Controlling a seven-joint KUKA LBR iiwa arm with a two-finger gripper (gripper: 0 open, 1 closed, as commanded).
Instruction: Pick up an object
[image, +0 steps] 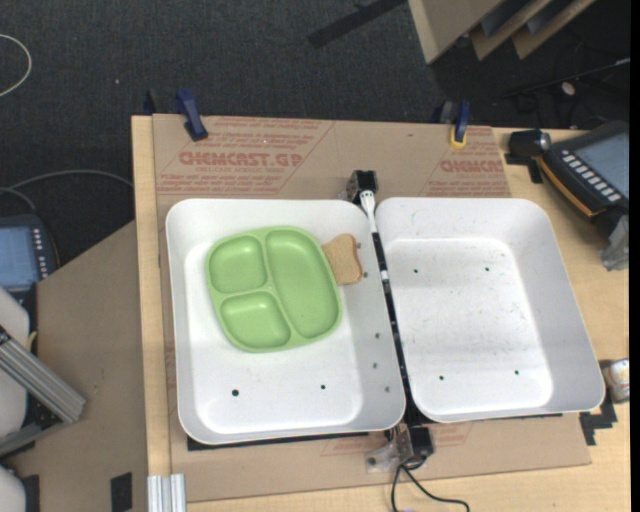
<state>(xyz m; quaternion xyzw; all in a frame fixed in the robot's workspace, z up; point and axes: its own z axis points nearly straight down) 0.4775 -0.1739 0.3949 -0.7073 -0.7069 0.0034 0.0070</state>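
Camera view: green divided plate (274, 290) and tan block (345, 260) sat left of centre, in left bin (290, 410). End effector state we couldn't tell. We judged block easier: approach vertically, straddle narrow sides.

The brown board (330, 150) under the two white bins carries red print. Behind the left bin (200, 330) it reads "CHEMCAST G P", with smaller red lines above and below too fine to read. Behind the right bin (560, 300) the same print shows partly as "CHEMCAS".
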